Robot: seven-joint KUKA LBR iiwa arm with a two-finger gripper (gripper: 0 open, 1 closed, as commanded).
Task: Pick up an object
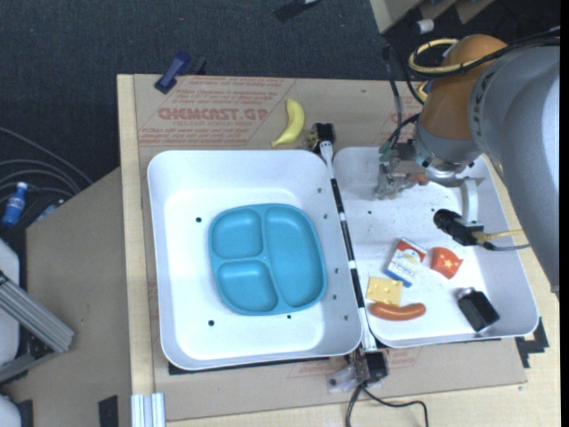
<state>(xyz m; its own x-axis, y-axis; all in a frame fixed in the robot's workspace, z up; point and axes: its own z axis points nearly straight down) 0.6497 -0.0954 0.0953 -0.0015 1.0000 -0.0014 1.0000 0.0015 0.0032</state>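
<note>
- Gripper (392,183) low over the far left part of the right bin (373,238), at the end of the grey arm with its orange band.
- Parted or closed: impossible to tell from this angle, the tip small and blurred.
- Well apart from the gripper, toward the near side of the same bin: small white, red and blue carton (406,261), with a red item (445,261) just beside it on the right.
- Nearer still: yellow cheese slice (384,289), touching or almost touching the sausage (397,310) below it.
- Black block (477,310) near the bin's near right corner.
- Left bin (178,238): blue divided plate (267,258), lying flat in the middle.
- Banana (290,123) on the bench just beyond the left bin.
</note>
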